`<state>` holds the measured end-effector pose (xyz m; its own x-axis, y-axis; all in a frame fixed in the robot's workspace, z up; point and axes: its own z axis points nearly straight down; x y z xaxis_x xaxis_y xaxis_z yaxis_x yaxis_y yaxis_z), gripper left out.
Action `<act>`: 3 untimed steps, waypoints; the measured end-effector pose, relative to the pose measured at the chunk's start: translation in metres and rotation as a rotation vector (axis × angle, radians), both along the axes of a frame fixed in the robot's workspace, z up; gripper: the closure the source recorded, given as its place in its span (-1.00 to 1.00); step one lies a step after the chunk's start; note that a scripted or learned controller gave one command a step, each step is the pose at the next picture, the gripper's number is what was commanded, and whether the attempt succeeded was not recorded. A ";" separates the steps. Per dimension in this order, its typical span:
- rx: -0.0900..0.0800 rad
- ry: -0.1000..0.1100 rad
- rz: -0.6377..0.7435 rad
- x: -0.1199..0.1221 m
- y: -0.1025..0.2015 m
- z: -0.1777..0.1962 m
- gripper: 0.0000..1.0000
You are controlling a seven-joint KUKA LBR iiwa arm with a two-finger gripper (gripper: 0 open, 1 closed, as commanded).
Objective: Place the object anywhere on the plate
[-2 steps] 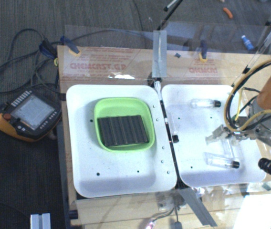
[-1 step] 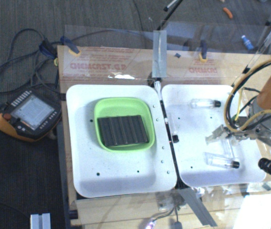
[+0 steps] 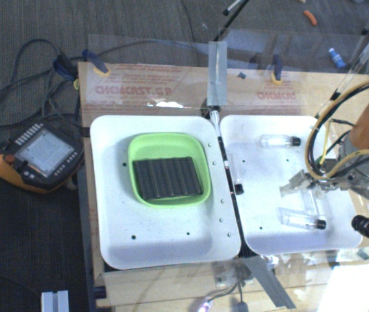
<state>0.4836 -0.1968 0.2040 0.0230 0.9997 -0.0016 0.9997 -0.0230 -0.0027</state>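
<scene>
1. My pincer [image 3: 309,188] sits low in the right bin [image 3: 262,239] — can't tell how it stands or whether it's pinching anything.
2. Two clear tubes here: one [image 3: 277,140] near the far wall, another [image 3: 301,220] just beside me. See-through, so easy to misjudge.
3. They'd likely roll or squirt out.
4. Green plate [image 3: 139,149] is in the left bin [image 3: 110,174], and I could drop the tube crossing the divider.

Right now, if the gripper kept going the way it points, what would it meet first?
The gripper seems to point down into the right bin, so probably the clear tube lying just below it, though depth is unclear.
</scene>
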 end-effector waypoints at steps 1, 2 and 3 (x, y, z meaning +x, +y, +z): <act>0.000 0.000 0.000 0.000 0.000 0.000 -1.00; 0.000 0.000 0.000 0.000 0.000 0.000 -1.00; 0.000 0.000 0.000 0.000 0.000 0.000 -1.00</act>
